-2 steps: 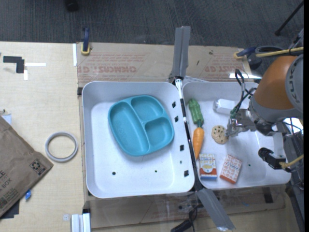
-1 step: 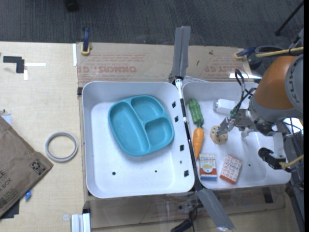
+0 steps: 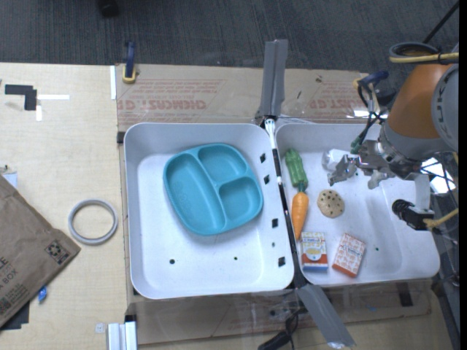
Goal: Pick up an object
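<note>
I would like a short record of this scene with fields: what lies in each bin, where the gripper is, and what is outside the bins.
left bin: one blue divided plate
right bin: green vegetable, carrot, cookie, two small boxes
gripper: over the right bin's far part, above the cookie; nothing seen between its fingers
outside the bins: tape ring on the bench, to the left

both bins (image 3: 146,217) are smooth white plastic with a slight gloss. the plate (image 3: 211,188), far left of the gripper (image 3: 341,168), is smooth teal plastic. the cookie (image 3: 331,203) just below the gripper looks rough and matt. the two cartons (image 3: 331,252) further below look like printed card. the gripper looks like bare grey metal.
</note>
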You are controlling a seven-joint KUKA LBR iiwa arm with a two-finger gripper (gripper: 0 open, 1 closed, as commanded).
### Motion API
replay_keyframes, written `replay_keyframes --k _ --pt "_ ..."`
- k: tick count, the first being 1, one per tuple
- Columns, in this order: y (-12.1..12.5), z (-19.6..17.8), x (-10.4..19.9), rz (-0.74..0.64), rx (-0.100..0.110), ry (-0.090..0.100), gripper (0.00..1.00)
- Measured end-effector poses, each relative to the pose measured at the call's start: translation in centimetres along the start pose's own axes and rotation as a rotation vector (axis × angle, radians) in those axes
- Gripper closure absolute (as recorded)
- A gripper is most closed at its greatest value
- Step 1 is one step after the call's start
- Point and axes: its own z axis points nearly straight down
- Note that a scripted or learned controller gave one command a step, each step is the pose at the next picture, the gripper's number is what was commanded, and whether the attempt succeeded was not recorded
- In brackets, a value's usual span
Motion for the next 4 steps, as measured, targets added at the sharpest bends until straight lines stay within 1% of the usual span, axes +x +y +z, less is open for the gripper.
replay_keyframes --k 1,2,3,4 --pt "-1.8 -0.3 -2.2 -0.359 -0.001 0.001 0.0" --pt "-7.4 4.0 1.2 -0.22 -0.001 0.001 0.0" --pt "-11.1 4.1 1.6 0.059 0.001 0.002 0.0" --pt "-10.9 3.4 1.3 0.065 0.001 0.0 1.0"
